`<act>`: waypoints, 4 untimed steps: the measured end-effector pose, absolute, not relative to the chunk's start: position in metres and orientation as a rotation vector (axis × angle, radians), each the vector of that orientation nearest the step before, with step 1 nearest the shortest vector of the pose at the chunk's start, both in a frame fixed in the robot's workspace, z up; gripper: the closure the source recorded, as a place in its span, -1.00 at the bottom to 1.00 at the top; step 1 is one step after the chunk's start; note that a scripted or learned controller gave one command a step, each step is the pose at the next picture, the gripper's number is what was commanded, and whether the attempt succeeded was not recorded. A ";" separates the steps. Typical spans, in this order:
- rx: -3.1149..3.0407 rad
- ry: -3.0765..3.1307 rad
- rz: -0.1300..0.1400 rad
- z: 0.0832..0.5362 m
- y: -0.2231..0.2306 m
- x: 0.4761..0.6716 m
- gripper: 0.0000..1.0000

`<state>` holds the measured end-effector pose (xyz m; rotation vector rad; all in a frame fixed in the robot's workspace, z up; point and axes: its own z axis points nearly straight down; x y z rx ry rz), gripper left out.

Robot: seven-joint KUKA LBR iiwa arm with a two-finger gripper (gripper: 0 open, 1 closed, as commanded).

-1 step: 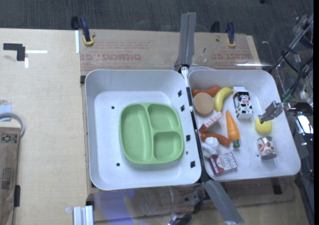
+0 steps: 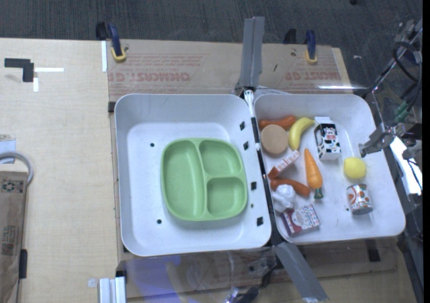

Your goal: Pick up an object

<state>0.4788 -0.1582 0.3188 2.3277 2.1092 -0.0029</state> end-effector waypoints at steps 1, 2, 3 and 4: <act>2.262 2.185 -0.004 0.142 -0.164 0.530 -1.00; 1.920 2.490 -0.002 0.091 -0.113 0.536 -1.00; 1.925 2.486 -0.003 0.100 -0.115 0.536 1.00; 2.126 2.312 -0.003 0.191 -0.075 0.597 1.00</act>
